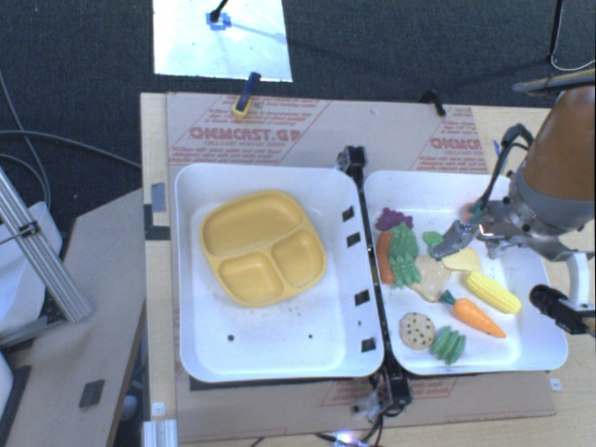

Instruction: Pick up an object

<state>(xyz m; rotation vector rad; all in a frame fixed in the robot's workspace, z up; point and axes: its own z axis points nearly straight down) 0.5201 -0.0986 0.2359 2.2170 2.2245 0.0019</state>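
gripper (453, 241) low in right bin (549, 347), finger spread unreadable, nothing seen held | tip just over pale slice (430, 279), beside green bit (433, 240) | nearby: broccoli (403, 254), corn (493, 292), carrot (479, 317), cookie (417, 330), grapes (393, 219) | left bin (186, 250): yellow tray (264, 247)

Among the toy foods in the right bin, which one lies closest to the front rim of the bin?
The green pea pod lies closest to the front rim of the right bin. The cookie and the carrot sit slightly farther back.
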